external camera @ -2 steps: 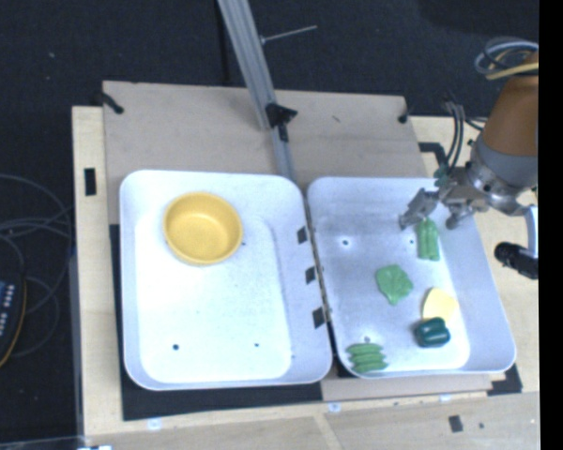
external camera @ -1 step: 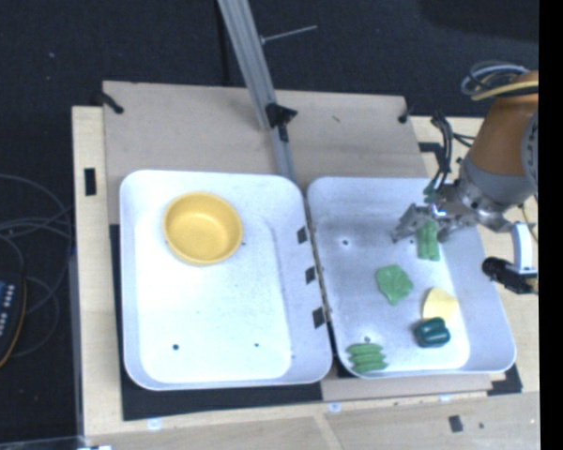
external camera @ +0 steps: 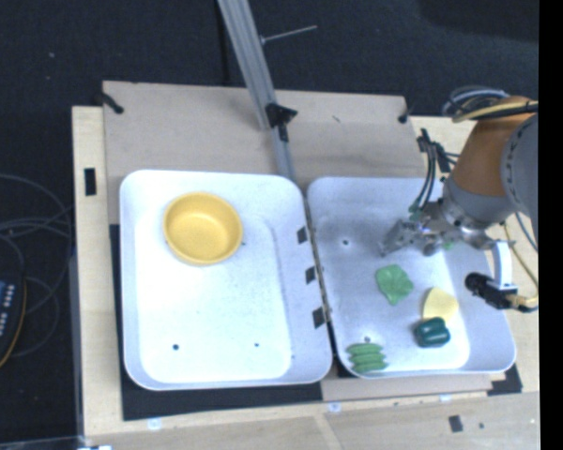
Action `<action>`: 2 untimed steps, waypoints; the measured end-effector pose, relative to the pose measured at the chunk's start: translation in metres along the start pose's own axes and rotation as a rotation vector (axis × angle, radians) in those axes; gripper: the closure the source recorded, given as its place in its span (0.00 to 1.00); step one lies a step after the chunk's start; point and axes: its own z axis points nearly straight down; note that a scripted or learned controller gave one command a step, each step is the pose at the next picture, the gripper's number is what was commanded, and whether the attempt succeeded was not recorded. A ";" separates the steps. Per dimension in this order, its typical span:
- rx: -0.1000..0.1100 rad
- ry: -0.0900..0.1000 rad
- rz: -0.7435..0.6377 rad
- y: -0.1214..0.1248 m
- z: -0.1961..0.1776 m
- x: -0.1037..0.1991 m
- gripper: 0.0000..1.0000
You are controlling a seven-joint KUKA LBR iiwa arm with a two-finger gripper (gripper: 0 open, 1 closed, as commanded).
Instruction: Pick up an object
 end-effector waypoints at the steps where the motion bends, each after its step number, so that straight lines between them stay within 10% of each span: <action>1: -0.005 -0.001 0.001 0.001 -0.013 -0.001 1.00; 2: -0.008 -0.002 0.000 0.004 -0.076 -0.004 1.00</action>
